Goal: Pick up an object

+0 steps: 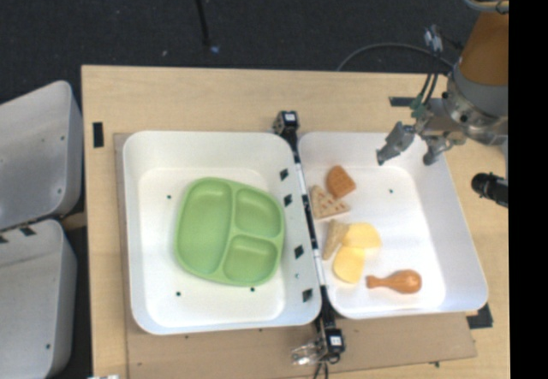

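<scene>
Nearest you, in the right bin (445,223), a brown drumstick (396,281) lies by two yellow lumps (353,251). Behind them sit a tan wedge (325,202) and a brown chunk (340,181). The green tray (229,232) fills the left bin (137,223). Your claw (413,146) hangs wide and holds nothing, over the right bin's far edge.

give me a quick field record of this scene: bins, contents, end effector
left bin: holds a green divided tray, three compartments, lying flat
right bin: holds toy food, grouped toward its left side
food items: brown piece, wedge-shaped cracker, two yellow pieces, drumstick
end effector: above the right bin's upper right corner, fingers spread, nothing between them
arm: grey with orange band, entering from the right
task state: no object picked up yet
</scene>
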Robot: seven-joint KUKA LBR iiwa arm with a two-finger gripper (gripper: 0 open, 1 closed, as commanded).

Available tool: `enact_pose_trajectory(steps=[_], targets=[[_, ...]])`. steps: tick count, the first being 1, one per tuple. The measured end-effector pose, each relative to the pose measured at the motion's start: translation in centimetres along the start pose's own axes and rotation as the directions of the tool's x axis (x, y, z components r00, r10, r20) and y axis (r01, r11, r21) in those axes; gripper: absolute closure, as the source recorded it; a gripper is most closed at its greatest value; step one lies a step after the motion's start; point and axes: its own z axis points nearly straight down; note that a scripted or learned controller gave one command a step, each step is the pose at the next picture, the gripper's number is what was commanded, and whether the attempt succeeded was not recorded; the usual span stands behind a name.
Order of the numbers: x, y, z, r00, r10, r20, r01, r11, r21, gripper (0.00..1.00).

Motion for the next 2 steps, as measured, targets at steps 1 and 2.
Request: enact_pose_trajectory(steps=[1, 2], targets=[[0.0, 0.2, -0.7, 1.0, -0.002, 0.001, 0.002, 1.0, -0.013, 0.0], [-0.6, 0.6, 5.4, 1.0, -0.001, 0.002, 0.001, 1.0, -0.007, 0.0]])
